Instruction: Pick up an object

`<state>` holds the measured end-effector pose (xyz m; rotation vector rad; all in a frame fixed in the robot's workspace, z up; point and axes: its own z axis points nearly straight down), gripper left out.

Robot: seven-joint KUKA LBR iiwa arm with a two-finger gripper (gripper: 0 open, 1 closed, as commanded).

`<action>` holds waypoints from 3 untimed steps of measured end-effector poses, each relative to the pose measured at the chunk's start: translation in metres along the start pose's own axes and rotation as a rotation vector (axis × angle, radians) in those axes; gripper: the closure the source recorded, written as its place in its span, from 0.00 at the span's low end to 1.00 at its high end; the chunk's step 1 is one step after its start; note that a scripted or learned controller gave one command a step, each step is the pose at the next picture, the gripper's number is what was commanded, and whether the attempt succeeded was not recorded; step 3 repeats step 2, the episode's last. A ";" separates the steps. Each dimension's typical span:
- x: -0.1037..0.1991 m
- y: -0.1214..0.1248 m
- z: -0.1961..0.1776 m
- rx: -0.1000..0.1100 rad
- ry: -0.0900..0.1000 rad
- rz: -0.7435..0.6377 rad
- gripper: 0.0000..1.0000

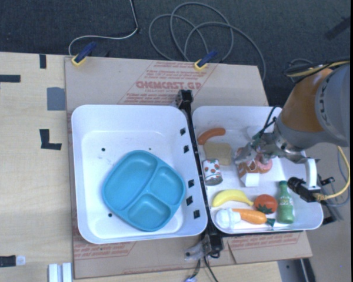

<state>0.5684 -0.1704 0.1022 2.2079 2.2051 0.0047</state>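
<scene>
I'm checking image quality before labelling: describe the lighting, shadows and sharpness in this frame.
Camera view: even, soft light, with no harsh glare on the white bins; a faint shadow lies under the blue tray; focus is soft throughout, and the tool blurs into the clutter, so small items like the can lack detail.

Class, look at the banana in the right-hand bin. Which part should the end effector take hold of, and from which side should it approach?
Probably the middle of the banana, from above. It lies flat, curving left to right, so fingers closing across its narrow width would fit. The carrot and tomato crowd its right end; the middle and left end look freer.
</scene>
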 end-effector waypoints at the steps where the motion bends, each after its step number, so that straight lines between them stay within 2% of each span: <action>1: 0.075 0.002 -0.055 0.015 0.015 -0.009 1.00; 2: 0.123 -0.008 -0.114 0.014 0.015 -0.007 1.00; 3: 0.123 -0.008 -0.114 0.014 0.015 -0.007 1.00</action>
